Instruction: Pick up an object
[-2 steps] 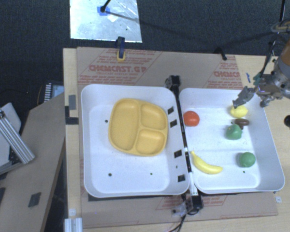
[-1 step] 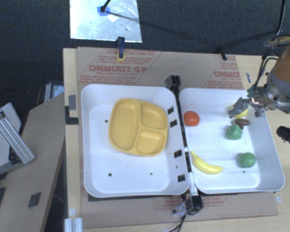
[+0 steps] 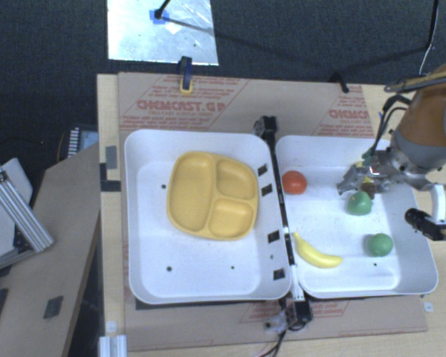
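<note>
The right bin (image 3: 409, 274) holds a red-orange ball (image 3: 293, 182) near its left wall. It also holds a banana (image 3: 317, 253) at the front left and two green round fruits. One green fruit (image 3: 359, 204) lies mid-bin and the other (image 3: 379, 244) lies nearer the front. My gripper (image 3: 362, 182) hangs low over the back of the bin. It sits directly behind and above the mid-bin green fruit, close to it or touching it. The grey wrist and orange band (image 3: 430, 117) rise to the right.
The left bin (image 3: 145, 274) holds a yellow divided plate (image 3: 210, 194). A black clip divider (image 3: 276, 199) runs between the bins. A black part of the arm (image 3: 429, 225) overhangs the right bin's right wall. Cardboard (image 3: 230, 99) lies under both bins.
</note>
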Tool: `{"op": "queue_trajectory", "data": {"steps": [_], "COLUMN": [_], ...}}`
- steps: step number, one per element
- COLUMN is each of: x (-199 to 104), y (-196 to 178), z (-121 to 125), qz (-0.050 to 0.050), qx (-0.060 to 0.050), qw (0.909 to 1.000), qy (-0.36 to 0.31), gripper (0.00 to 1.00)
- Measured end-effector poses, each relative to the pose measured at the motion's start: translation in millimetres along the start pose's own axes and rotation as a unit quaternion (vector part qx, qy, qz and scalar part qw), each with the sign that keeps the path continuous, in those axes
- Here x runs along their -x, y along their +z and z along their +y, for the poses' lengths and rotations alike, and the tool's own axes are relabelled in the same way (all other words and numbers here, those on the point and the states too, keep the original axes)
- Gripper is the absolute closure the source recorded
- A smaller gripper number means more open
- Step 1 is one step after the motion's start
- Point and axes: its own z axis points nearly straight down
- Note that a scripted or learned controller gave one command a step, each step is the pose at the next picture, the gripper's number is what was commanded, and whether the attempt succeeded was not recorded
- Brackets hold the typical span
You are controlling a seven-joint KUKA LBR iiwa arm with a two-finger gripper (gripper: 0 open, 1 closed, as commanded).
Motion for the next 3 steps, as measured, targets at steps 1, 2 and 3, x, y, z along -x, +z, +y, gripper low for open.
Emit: {"op": "queue_trajectory", "data": {"steps": [1, 2, 3], "x": [-2, -1, 1], "y": [52, 38, -6], "z": [0, 2, -1], "qz": [0.001, -0.001, -0.001], "qx": [0.001, 0.004, 0.004], "qw": [1.0000, 1.0000, 1.0000], "qy": [0.000, 0.000, 0.001], "gripper": [0.00, 1.00, 1.00]}}
